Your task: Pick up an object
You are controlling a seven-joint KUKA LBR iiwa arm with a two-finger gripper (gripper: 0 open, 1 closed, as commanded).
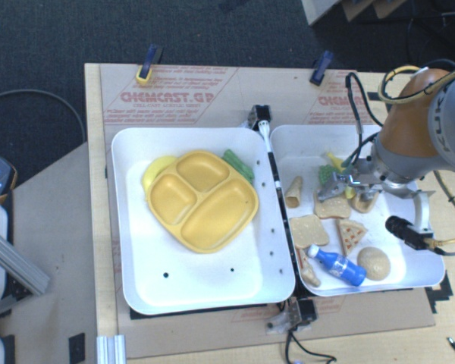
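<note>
Camera view puts my pincer [351,186] low in the right bin [409,277], over crowded food pieces; how wide it stands, I can't tell. A tan slice [334,207] lies just below-left. I'd descend straight, centred on one piece.

yellow tray [203,209], left bin [136,271], tool [354,188] over right bin [409,277]
</note>
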